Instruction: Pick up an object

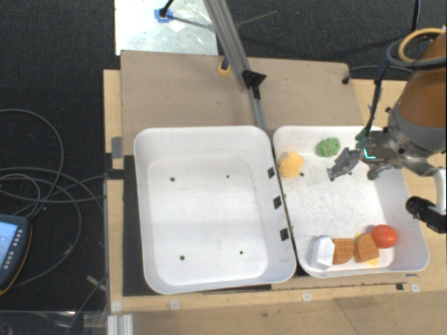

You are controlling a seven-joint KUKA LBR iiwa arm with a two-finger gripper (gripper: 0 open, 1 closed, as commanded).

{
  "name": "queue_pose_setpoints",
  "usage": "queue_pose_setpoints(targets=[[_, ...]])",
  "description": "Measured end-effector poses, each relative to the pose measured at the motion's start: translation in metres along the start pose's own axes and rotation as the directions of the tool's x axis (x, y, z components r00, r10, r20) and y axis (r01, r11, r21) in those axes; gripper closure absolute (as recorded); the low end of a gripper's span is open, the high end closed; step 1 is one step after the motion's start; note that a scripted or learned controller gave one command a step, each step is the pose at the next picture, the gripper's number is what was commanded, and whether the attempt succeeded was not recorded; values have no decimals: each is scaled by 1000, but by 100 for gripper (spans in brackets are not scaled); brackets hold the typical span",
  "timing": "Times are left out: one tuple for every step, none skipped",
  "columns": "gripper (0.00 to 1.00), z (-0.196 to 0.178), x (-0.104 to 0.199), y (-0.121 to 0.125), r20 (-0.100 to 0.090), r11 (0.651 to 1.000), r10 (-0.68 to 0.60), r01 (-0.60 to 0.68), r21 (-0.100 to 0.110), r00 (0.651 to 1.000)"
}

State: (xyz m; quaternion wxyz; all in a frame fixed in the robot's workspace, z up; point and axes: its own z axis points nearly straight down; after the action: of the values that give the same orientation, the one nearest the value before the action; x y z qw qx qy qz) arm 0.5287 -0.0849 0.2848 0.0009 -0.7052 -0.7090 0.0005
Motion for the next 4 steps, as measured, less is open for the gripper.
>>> queue_pose_setpoints(targets=[[0, -2, 0, 1, 0, 1000, 3, -3, -4, 1000], [0, 52, 6, -1, 0, 1000, 4, -4, 2, 1000], [0, 101, -2, 5, 0, 1000, 6, -6, 1, 1000], [0, 144, -7, 3, 0, 1000, 5, -5, 2, 1000]])
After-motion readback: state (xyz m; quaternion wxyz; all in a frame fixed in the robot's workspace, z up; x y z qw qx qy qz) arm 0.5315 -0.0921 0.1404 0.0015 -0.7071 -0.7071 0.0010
